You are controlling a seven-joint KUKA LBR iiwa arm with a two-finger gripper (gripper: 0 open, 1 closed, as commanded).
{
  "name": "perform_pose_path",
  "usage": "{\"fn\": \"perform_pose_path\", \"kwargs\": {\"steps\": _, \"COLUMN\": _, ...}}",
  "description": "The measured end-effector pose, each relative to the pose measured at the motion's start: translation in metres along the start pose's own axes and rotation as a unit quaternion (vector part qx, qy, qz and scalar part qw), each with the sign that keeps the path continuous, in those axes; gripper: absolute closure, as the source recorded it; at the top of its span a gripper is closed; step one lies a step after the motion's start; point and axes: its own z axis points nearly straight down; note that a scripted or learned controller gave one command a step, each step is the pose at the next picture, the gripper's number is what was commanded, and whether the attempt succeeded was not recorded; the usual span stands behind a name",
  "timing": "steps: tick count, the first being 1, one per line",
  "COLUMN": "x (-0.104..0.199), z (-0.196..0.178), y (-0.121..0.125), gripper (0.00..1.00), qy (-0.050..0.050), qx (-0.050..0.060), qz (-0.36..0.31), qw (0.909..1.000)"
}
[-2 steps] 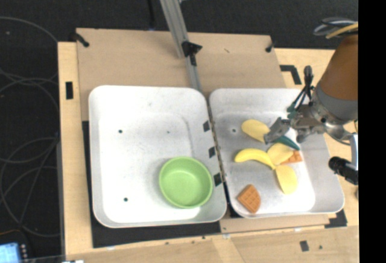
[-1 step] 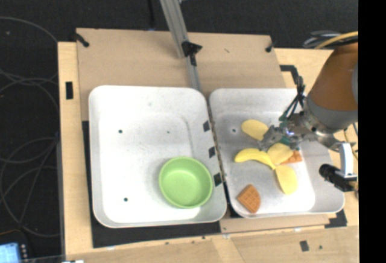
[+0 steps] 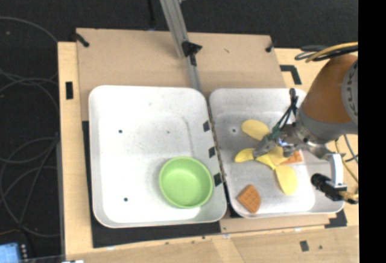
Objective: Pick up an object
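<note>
Nearest the camera, the orange-banded wrist of the arm (image 3: 330, 99) leans in over the right bin (image 3: 226, 105), and its gripper (image 3: 272, 146) hangs low above a cluster of yellow pieces (image 3: 271, 159) at the bin's middle. How wide the claw stands, or whether anything lies in it, cannot be told at this slant. The relation that matters: the cluster lies directly under and just camera-side of the claw, its long lobes fanning out, one toward the left bin (image 3: 120, 111) and one toward the right bin's near wall, so a descent, not a sideways reach, seems called for. The pieces look smooth, pale yellow, flat and banana-like. A separate yellow oval (image 3: 254, 129) sits just beyond the cluster, toward the right bin's far wall; a small orange piece (image 3: 294, 158) touches the cluster on the arm's side; a waffle-patterned brown block (image 3: 248, 198) rests near the near wall. A green bowl (image 3: 186, 181) stands in the left bin's near corner.
</note>
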Motion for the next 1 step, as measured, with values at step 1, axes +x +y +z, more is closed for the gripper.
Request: {"fn": "perform_pose_path", "kwargs": {"steps": 1, "x": -0.0006, "z": -0.0109, "y": 0.0011, "gripper": 1.00, "qy": 0.001, "qx": -0.002, "qz": 0.002, "qw": 1.0000}}
